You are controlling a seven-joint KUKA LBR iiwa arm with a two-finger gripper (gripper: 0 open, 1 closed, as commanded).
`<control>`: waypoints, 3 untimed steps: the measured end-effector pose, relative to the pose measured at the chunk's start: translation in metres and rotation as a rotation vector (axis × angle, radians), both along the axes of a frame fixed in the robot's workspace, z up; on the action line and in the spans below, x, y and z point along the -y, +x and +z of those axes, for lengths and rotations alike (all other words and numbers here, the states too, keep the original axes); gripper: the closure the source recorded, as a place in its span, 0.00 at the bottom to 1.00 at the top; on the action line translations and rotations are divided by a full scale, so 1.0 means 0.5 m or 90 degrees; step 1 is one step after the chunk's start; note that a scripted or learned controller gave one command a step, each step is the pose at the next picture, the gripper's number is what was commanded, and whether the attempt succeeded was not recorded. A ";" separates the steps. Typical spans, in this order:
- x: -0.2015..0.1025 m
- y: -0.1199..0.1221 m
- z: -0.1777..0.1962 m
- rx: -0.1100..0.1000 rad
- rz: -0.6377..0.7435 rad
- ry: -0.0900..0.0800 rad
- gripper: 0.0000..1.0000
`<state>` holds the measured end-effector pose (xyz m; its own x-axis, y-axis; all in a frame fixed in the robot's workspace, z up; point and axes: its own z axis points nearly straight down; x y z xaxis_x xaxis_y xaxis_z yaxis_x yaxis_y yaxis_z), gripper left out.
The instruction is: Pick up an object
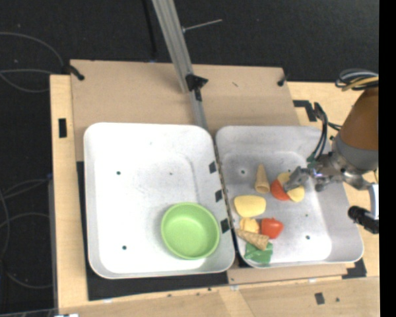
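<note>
A green bowl (pixel 190 230) sits in the left bin (pixel 119 157) on the tan bench (pixel 138 91). In the right bin (pixel 330 243), the gripper (pixel 296 185) rests over a red-and-yellow toy (pixel 285 191); its grip cannot be told.

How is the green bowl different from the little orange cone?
The green bowl sits alone in the left bin; the orange cone lies in the right bin among other small items. The bowl is round, open side up and much bigger; the cone is slim, tapered and on its side. Both rest on white bin floors.
</note>
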<state>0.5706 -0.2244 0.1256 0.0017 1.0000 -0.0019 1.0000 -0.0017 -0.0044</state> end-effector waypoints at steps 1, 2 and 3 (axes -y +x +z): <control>0.005 0.001 -0.047 0.004 -0.001 -0.002 0.00; 0.006 0.005 -0.021 0.008 -0.002 -0.002 1.00; 0.002 -0.005 0.072 0.007 0.000 0.001 1.00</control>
<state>0.5679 -0.2255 0.1617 0.0025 1.0000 -0.0010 1.0000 -0.0025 0.0062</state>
